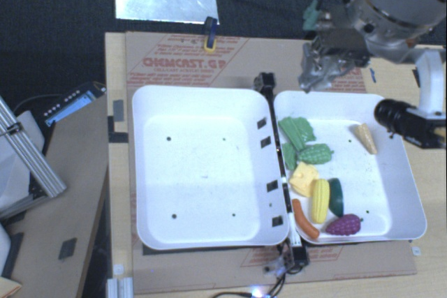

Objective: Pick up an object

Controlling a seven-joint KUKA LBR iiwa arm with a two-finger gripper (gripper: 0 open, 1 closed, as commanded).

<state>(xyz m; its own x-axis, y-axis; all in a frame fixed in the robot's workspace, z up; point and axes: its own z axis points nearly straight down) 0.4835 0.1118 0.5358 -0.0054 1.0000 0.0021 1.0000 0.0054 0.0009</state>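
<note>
The gripper (318, 80) is seen raised above the far edge of the right bin (401, 188), and nothing is carried between its fingers; whether they are spread or closed cannot be told at this angle. All candidate objects lie in that bin, below and nearer the camera than the fingers. Closest to the fingers are two green leafy pieces (297, 130), one just beyond the other. Further toward the camera a yellow block (302, 179), a corn cob (320, 200), a dark green piece (336, 195), an orange carrot-like piece (304, 219) and a purple grape bunch (343, 225) are packed together, several touching. A pale cone-shaped piece (364, 137) lies apart, to the arm's side of the fingers. The left bin (150, 216) is well away from them.

The step in hand is judged to be the approach, before any descent. For the next move, one target would have to be chosen, the fingers centred over it, then lowered and closed. The isolated cone or the nearest green piece would probably be grasped more cleanly than anything in the crowded cluster.
</note>
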